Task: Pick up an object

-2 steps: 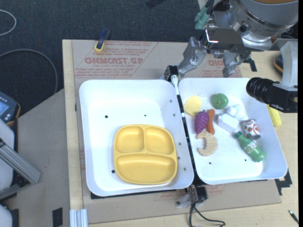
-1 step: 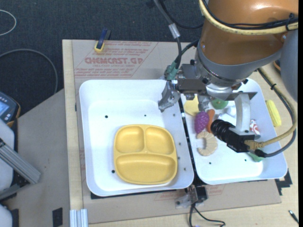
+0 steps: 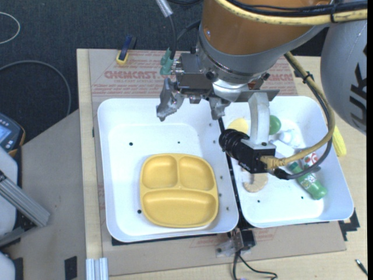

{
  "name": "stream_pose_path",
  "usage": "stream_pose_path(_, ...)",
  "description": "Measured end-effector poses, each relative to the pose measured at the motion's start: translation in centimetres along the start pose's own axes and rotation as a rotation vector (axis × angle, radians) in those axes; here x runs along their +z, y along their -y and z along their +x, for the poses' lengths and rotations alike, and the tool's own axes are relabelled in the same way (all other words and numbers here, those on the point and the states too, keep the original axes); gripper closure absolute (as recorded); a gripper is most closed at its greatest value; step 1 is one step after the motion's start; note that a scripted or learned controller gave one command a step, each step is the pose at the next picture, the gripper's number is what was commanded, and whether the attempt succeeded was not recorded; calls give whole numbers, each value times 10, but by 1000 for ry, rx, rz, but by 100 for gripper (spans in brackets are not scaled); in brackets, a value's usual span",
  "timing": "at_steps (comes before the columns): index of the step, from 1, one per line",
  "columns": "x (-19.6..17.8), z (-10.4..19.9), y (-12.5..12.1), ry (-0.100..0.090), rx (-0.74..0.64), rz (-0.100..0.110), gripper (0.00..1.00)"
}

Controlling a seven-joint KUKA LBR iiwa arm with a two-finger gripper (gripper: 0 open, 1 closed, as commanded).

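Note:
My gripper [image 3: 191, 107] hangs over the far edge of the left bin [image 3: 116, 156], near the divider between the bins. Its two grey fingers [image 3: 168, 106] stand apart, open, with nothing between them. A yellow divided plate [image 3: 178, 189] lies in the near half of the left bin, well in front of the gripper. In the right bin [image 3: 332, 200] lie a green bottle [image 3: 309, 182], a green ball [image 3: 273, 123], a yellow piece [image 3: 238, 125], a white and blue item [image 3: 287, 136] and a tan round disc [image 3: 254, 184]. The arm's cabling hides parts of these.
A black fitting [image 3: 239, 147] with a yellow cable [image 3: 303, 156] hangs over the divider and the right bin. The big arm body [image 3: 262, 22] covers the far middle. A small blue and yellow object [image 3: 125, 50] lies on the cardboard beyond the left bin.

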State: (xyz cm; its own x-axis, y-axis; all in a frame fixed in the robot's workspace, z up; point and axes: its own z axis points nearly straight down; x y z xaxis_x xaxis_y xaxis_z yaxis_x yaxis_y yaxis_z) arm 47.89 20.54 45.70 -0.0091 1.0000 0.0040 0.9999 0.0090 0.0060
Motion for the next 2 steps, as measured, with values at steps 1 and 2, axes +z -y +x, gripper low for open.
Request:
stream_pose_path(1, 346, -8, 4, 7, 10, 16, 0)
stream_pose_path(2, 202, -29, -135, 1, 13, -18, 0)
